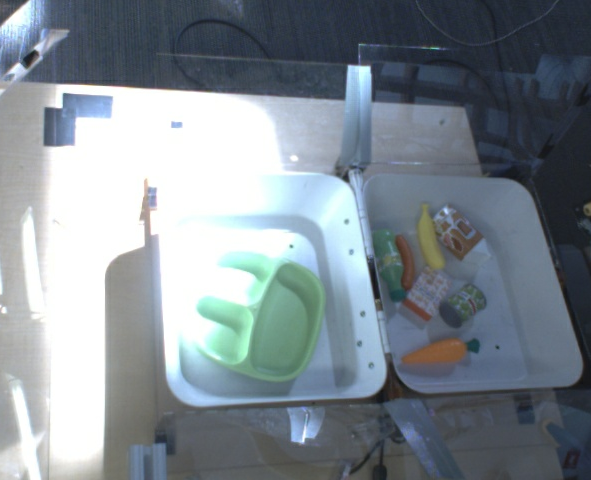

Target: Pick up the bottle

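Green bottle (pixel 386 254) lies at right bin's (pixel 550 298) 9 o'clock wall, crowded by sausage (pixel 406 259) — tight approach; end effector state: cannot tell

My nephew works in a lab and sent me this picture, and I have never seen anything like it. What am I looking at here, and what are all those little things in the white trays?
This is one camera fixed above a workbench, looking down at a slant. A robot arm works at this bench, reaching in from the right of the picture.

On the bench sit two shallow white bins side by side. The left bin holds a pale green divided plate, brightly lit by sunlight.

The right bin holds small toy groceries: a green bottle lying near its left wall, a red-orange sausage-shaped piece beside it, a yellow banana, a printed carton, a small white and red packet, a small can and an orange carrot at the front.

The arm's job is picking up the bottle.
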{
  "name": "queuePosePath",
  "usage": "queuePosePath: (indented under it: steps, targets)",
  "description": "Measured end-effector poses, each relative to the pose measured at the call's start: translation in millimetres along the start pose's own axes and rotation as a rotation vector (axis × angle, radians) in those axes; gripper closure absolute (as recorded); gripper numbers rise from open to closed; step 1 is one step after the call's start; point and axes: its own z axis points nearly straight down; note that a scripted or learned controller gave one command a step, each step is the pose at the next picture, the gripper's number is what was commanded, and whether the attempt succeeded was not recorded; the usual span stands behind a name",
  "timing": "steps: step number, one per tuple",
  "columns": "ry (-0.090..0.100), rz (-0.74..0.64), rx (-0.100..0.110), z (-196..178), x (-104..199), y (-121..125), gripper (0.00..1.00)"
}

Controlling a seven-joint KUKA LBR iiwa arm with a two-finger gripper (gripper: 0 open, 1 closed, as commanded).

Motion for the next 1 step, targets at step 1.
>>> queuePosePath:
  steps: [1]
  targets:
    - [0.003, -0.004, -0.002, -11.1, 1.6, -0.1, 1.00]
